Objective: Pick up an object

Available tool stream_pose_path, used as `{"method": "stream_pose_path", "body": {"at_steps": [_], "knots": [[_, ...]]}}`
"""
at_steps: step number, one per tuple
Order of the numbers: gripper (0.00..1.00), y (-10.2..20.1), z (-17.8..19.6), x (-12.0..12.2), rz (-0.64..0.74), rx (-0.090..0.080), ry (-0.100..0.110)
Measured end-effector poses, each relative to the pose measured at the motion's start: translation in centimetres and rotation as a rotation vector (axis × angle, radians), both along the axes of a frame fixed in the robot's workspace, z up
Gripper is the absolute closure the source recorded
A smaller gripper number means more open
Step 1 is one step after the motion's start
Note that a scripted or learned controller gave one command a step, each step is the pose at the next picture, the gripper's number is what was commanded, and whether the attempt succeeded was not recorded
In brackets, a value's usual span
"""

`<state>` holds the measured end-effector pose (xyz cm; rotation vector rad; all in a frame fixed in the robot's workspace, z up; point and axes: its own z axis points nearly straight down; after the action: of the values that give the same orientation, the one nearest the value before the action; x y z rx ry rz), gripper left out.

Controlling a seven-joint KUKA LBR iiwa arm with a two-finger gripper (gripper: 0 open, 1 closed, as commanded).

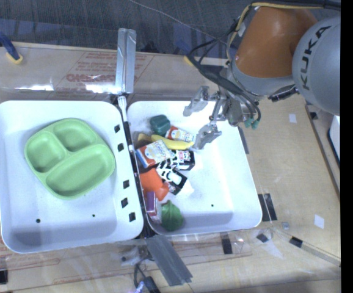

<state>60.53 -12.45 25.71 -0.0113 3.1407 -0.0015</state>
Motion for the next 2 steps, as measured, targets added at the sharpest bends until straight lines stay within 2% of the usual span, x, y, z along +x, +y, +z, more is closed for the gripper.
{"method": "stream_pose_path", "body": {"at_steps": [1, 2], "knots": [[0.0, 1.8, -10.9, 4.9, 0.12, 0.004, 0.011], [0.0, 3.1, -13.8, -5.4, 0.335, 0.0, -0.001]]}}
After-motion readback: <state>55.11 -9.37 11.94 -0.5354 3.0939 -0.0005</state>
